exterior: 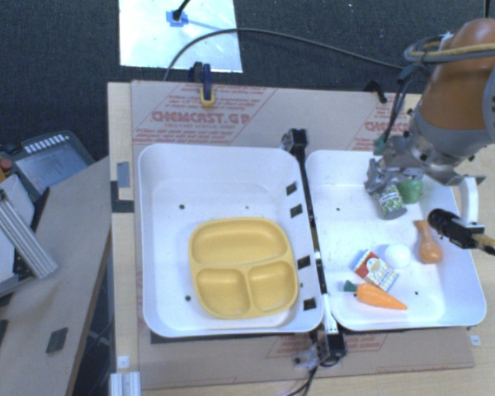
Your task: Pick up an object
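My gripper (pixel 383 181) hangs over the far part of the right bin (pixel 462 304). Directly under and touching its tip is a small grey-green can (pixel 391 204), with a green object (pixel 411 190) just to its right. Whether the can is gripped is hidden by the gripper body. Nearer the front lie a white egg (pixel 396 256), a red and white carton (pixel 374 270), an orange carrot (pixel 380 297) and a tan drumstick-shaped piece (pixel 428 242).
The left bin (pixel 161 188) holds a yellow divided plate (pixel 242 266). A black-clipped divider (pixel 305 221) runs between the two bins. A brown cardboard sheet (pixel 256 114) lies under both bins, and grey equipment (pixel 33 188) stands at the left.
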### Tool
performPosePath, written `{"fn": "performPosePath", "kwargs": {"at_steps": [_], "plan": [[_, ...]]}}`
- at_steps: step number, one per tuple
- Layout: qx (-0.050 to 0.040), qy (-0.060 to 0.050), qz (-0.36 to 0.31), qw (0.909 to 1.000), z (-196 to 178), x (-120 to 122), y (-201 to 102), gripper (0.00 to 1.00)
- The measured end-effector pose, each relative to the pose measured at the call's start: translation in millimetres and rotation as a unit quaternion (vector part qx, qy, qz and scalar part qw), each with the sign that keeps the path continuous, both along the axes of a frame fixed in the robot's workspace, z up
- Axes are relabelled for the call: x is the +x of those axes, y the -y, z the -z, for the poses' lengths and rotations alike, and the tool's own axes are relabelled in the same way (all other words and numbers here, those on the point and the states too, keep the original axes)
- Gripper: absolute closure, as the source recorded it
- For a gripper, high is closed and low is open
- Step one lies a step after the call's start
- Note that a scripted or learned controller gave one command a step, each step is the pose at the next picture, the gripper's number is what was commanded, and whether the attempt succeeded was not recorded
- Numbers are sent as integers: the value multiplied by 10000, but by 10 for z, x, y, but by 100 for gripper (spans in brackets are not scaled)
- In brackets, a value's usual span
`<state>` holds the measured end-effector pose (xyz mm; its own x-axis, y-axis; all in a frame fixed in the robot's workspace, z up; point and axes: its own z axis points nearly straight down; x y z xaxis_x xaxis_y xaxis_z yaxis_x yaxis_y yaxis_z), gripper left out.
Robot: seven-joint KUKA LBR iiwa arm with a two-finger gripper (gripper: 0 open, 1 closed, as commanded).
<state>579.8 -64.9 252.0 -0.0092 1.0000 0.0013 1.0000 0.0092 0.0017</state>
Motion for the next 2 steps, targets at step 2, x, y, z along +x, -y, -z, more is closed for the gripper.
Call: {"fn": "performPosePath", "kwargs": {"at_steps": [2], "plan": [[6,-6,-4,10000,107,-186,-1022,100]]}}
